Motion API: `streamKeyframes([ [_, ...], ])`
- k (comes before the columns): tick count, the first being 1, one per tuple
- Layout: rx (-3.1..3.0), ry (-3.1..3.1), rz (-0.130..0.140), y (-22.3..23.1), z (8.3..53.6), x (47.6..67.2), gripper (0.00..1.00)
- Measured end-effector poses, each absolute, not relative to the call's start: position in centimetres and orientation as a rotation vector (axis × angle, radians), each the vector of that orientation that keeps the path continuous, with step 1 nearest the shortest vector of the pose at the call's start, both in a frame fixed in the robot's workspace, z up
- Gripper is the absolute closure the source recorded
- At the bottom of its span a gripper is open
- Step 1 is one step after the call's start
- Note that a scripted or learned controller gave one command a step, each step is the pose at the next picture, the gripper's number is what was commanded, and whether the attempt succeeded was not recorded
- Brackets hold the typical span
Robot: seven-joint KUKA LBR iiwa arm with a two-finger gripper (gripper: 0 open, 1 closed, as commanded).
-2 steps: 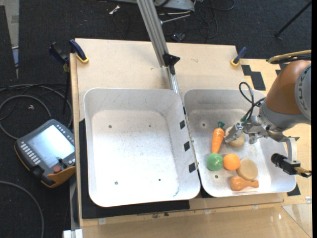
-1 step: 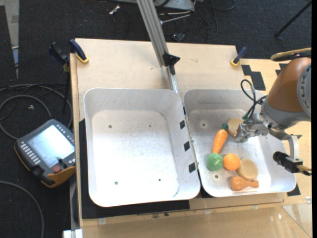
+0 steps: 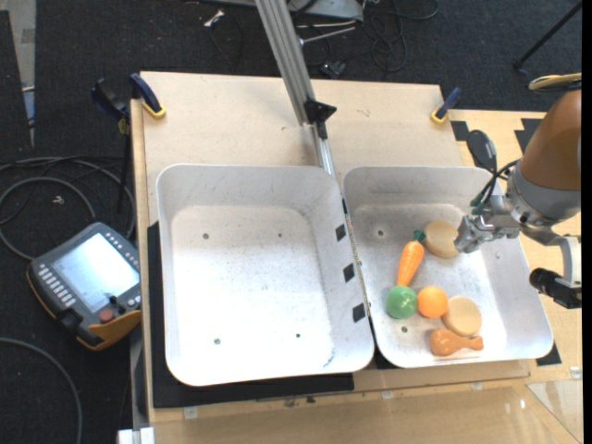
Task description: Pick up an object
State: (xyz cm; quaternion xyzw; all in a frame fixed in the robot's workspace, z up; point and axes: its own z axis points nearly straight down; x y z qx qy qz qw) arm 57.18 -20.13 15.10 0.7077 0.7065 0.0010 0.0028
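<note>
We are at the approach step: our gripper [image 3: 465, 237] is low in the right bin [image 3: 518, 289], touching a beige potato-like piece [image 3: 441, 239]. Whether it grips, we cannot tell. Next we need a firm closing before lifting.

The arm [image 3: 555, 155] is cut off at right.

Two shallow white plastic bins sit side by side on the pale wooden table [image 3: 231, 118]. In the right bin [image 3: 388, 197], a tapered orange carrot [image 3: 409, 263] lies left of a tan rounded potato [image 3: 442, 240]; nearer the front, a green ball [image 3: 401, 302], orange ball [image 3: 432, 302] and beige disc [image 3: 462, 317] sit in a row, with an orange pear-shaped piece [image 3: 453, 342] before them. The gripper [image 3: 467, 234] touches the potato's right side.
</note>
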Motion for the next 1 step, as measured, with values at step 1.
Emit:
streamKeyframes([
  [1, 2.214, 2.218, 0.005, -20.56, 21.44, 57.16, 1.0],
])
